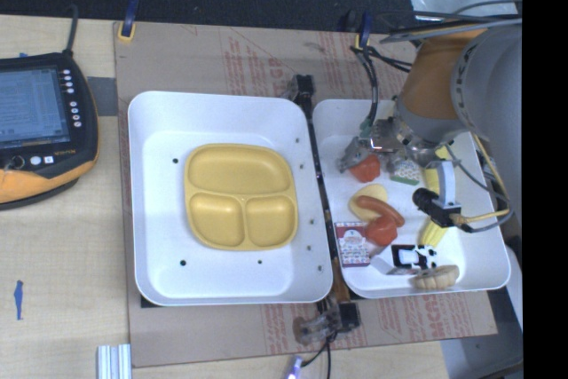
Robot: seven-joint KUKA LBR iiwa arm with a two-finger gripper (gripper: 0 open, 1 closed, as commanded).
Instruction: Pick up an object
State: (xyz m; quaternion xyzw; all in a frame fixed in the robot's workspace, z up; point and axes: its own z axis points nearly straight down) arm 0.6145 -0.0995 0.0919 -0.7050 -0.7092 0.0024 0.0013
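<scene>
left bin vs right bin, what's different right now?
The left bin holds one thing, a yellow divided plate, lying flat at its centre; the right bin holds a scatter of small toy foods, among them a hot dog. The arm's gripper is over the right bin, not the left. Both are shallow, white, side by side.
</scene>
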